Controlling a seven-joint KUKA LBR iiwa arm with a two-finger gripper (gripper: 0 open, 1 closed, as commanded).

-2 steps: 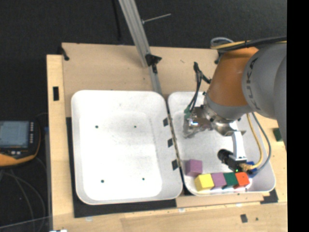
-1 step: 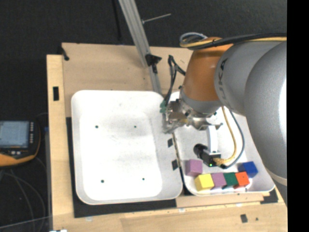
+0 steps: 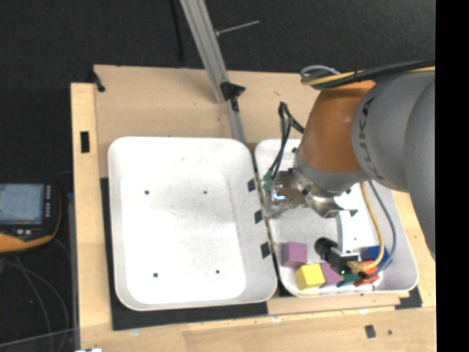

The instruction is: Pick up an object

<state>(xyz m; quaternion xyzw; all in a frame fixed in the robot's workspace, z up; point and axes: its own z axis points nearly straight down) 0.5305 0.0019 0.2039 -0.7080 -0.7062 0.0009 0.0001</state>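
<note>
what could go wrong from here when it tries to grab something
1. The gripper is close to the left wall of the right bin, apart from the blocks. A descent here may strike the rim and catch nothing.
2. The purple block and yellow block lie close together near the bin's front corner. Going for one may shove the other or jam it against the wall.

Grey arm [image 3: 407, 127] in from right, tool [image 3: 281, 193] angled down-left.

The bench [image 3: 168, 101] bore 2 white bins, a left bin [image 3: 183, 218] and a right bin [image 3: 399, 268]. There was 1 purple block [image 3: 294, 253] and 1 yellow block [image 3: 311, 276].
</note>
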